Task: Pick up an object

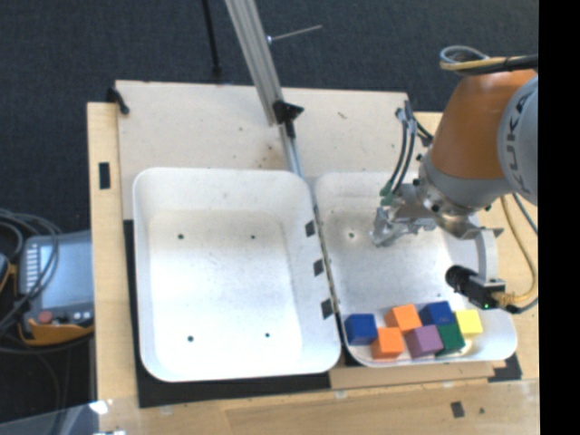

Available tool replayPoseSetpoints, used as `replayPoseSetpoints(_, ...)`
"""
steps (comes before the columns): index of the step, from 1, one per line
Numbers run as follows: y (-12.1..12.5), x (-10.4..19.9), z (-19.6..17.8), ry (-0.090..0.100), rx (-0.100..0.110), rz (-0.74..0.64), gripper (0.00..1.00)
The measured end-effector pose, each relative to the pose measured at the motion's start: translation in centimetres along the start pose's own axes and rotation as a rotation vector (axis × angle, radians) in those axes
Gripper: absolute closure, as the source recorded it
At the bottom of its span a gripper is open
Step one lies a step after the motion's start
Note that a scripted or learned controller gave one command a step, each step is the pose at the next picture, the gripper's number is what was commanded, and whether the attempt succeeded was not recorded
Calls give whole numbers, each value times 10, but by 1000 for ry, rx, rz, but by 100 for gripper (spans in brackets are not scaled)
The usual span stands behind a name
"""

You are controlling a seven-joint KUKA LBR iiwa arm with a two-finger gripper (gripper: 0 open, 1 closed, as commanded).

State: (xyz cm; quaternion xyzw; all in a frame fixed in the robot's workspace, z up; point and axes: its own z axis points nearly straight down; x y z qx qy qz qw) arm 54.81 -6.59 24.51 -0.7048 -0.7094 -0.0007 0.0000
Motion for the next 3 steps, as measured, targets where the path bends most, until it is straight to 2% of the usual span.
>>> replayPoseSetpoints(1, -8, 58, -5, 1, 0, -2, 100)
replayPoseSetpoints(2, -20, 102, -8, 1, 3, -1, 100)
replayPoseSetpoints(3, -40, 158, -6, 1, 3, -2, 100)
